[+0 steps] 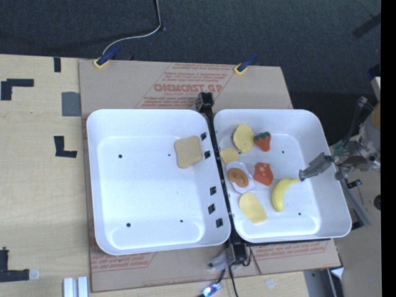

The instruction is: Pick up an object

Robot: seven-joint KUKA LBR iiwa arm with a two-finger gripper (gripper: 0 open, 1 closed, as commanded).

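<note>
Reaching in over the right bin (309,124), the end effector (307,172) hangs low above its outer side, and whether its tips are apart or together cannot be told from this slanted view; nothing shows between them. The nearest pick is the banana (281,193), just beside the tip and slightly nearer the camera; past it lie the red wedge (263,173), a strawberry (263,141) and several yellow pieces, with a tan bread slice (188,151) well away in the left bin (99,166). The banana's curved, slick form could roll or squirt out of a closing grip, and a descent too close to the wall risks clipping the rim. The grey arm sits at the table's right edge, wrist turned inward, tool angled down toward the bin floor
</note>
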